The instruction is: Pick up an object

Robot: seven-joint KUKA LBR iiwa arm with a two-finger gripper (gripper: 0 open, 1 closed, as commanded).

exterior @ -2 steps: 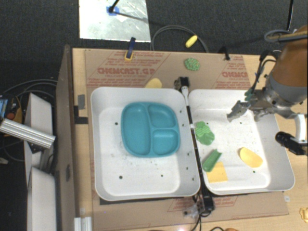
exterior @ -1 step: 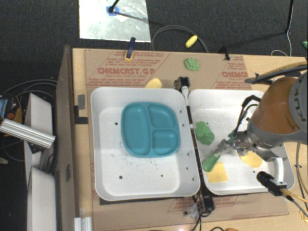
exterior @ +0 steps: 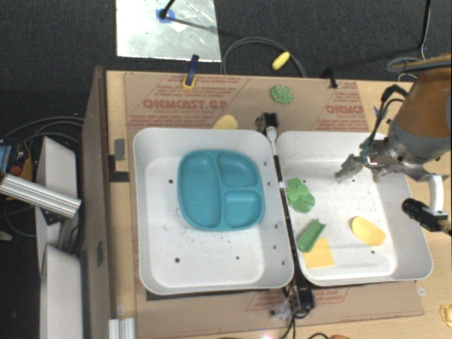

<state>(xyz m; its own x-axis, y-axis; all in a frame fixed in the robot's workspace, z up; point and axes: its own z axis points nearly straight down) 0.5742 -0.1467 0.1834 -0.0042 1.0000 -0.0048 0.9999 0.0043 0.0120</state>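
A grey KUKA arm (exterior: 417, 136) — banded in orange above the wrist — ends in metal fingers (exterior: 347, 169), with cables trailing alongside.

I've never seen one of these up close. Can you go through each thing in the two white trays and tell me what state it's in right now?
blue divided plate: lying flat in the left bin, nothing on it.
green leafy toy: resting loose in the right bin, near the divider.
green stick: lying tilted, touching the yellow square.
yellow square: flat on the floor.
yellow oval: lying apart, untouched.
gripper: above the right bin, holding nothing.
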